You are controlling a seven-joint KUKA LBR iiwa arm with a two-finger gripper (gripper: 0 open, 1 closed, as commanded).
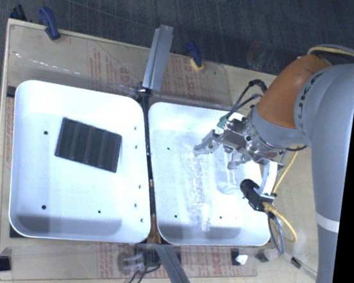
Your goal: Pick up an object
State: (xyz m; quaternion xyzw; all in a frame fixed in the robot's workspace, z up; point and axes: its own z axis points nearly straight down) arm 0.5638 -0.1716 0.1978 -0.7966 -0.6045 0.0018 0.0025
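Overhead, the gripper (219, 143) is hanging above the right bin (160, 168), over the half nearer that bin's far edge; whether it is released or clenched cannot be told, since the metal parts are blurring into the white floor below. The grey arm (328, 125), with its orange band (283, 96), is reaching in across the bin's right rim, and black and yellow cables (277, 215) are trailing down past that rim.

Just below the tool, a clear plastic bottle (199, 192) is lying on its side in the right bin, running from the middle toward the near edge. It is transparent and hard to make out against the white. A second clear shape beside it, nearer the right rim, is too faint to name. Nothing readable is showing on the bottle.

Across the divider, the left bin (20, 201) is holding one dark grey ridged rectangular pad (89, 145), which is lying flat toward the far-left part of its floor, slightly turned against the bin's edges.

Both bins are sitting on a wooden bench (78, 60) printed with faint reddish lettering that is too washed out to read. Blue clamps (49, 23) are gripping the far edge of the bench, and a grey metal bar (157, 57) is standing at the far edge between the bins.
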